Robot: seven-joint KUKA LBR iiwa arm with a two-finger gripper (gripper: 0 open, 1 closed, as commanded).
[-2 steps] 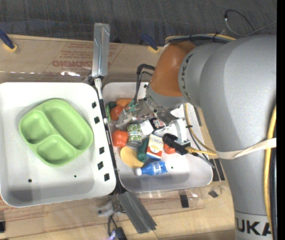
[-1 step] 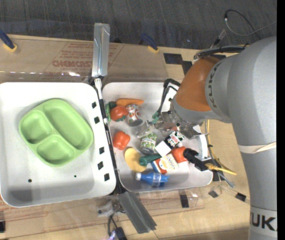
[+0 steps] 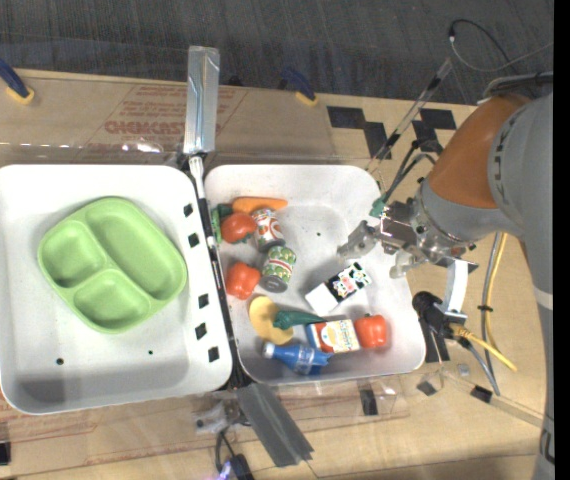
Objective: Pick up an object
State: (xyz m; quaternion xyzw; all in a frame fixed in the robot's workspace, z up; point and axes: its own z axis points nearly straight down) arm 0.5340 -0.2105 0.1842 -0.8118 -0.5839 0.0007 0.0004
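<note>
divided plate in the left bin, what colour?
Light green; the divided plate shows clearly in the camera view.

The claw [image 3: 370, 236] is blurred — its state unreadable — and the arm [image 3: 510, 168] runs off-frame.

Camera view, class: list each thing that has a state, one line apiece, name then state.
green divided plate: right way up, lying in the left bin
small can: on its side, right bin
cow-print carton: lying flat
blue bottle: lying down
gripper: above the right bin's right edge
</note>
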